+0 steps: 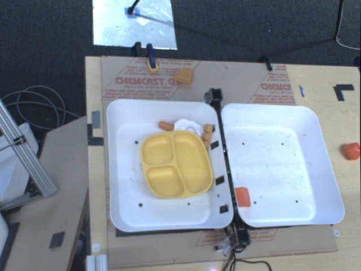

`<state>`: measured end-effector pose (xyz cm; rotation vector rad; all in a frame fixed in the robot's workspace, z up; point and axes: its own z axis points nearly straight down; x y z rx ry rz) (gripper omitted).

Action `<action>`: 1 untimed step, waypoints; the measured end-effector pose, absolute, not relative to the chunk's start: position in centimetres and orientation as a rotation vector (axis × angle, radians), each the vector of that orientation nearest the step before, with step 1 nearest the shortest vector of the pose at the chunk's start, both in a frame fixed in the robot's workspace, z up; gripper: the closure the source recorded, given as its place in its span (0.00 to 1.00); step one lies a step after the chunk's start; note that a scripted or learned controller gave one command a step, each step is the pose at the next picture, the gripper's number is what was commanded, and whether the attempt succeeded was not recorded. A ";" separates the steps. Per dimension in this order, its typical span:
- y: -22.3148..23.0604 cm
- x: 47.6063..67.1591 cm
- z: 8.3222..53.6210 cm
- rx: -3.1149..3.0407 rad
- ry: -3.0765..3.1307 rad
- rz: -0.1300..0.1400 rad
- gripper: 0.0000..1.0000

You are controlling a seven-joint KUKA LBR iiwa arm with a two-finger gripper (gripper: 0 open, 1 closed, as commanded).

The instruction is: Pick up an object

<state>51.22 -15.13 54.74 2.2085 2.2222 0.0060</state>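
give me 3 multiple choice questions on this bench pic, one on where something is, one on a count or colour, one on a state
1. Where does the yellow divided tray lie?
A. in the left bin
B. in the right bin
C. on the bench outside both bins

2. How many compartments does the tray have?
A. two
B. three
C. five

3. How does the tray sit?
A. upside down
B. standing on its edge
C. flat with its open side up

Answers:
1 A: the tray rests on the floor of the left bin, with a small orange sausage-like piece just beyond it.
2 B: two hollows lie side by side and a third sits below them.
3 C: the hollows face up toward the camera.

The orange block lies in the right bin.
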 end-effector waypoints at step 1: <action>-15.1 51.2 54.7 2.209 2.223 0.005 0.00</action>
